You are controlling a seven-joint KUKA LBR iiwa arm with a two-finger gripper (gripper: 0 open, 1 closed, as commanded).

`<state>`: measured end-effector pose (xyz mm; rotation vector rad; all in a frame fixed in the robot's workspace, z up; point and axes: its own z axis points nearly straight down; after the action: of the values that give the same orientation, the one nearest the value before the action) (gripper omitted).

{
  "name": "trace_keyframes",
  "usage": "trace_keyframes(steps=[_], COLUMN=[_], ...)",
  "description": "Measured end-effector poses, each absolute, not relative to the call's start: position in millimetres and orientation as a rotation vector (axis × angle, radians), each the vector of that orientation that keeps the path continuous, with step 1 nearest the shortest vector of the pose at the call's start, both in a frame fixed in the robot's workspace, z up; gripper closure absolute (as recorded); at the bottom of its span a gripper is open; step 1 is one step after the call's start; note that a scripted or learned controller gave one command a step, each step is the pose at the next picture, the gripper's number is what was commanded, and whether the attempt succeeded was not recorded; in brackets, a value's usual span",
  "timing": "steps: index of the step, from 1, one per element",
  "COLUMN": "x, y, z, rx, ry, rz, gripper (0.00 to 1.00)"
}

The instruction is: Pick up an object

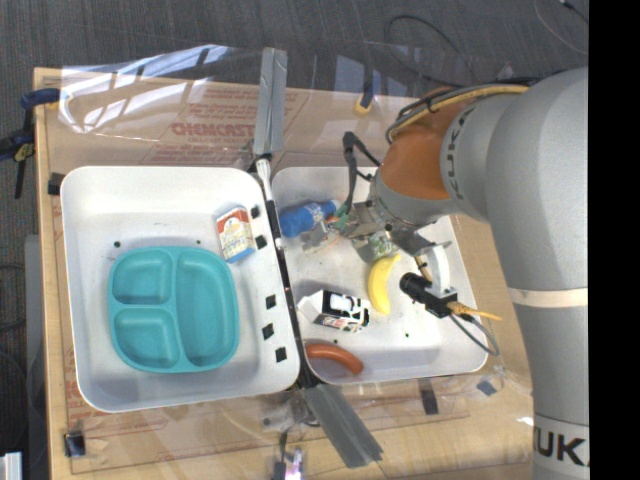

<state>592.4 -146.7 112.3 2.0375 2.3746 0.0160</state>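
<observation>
1. Several objects lie in the right bin (455,353). The banana (380,281) sits nearest my gripper (372,230), just below it, so I judge it the likeliest pick.
2. My gripper hangs low over the bin's upper middle; its state I cannot tell from this slant.
3. Around the banana: a blue bottle (303,217), a black-and-white toy car (340,311) and a red sausage (333,357).
4. Left bin (90,198) holds a teal divided plate (174,307) and a small carton (234,234), its label unreadable.
5. Beyond, printing resembling "CHEMCAST" (212,128) shows on the bench.
</observation>
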Motion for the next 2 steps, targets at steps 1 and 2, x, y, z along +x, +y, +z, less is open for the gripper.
trace_keyframes(steps=[1, 2], x=[633.1, 631.6], y=[-134.7, -134.7], z=[91.7, 100.5], rx=[2.021, 2.022], ry=[2.408, 2.416], rz=[-0.002, -0.008], gripper=[0.0, 1.0])
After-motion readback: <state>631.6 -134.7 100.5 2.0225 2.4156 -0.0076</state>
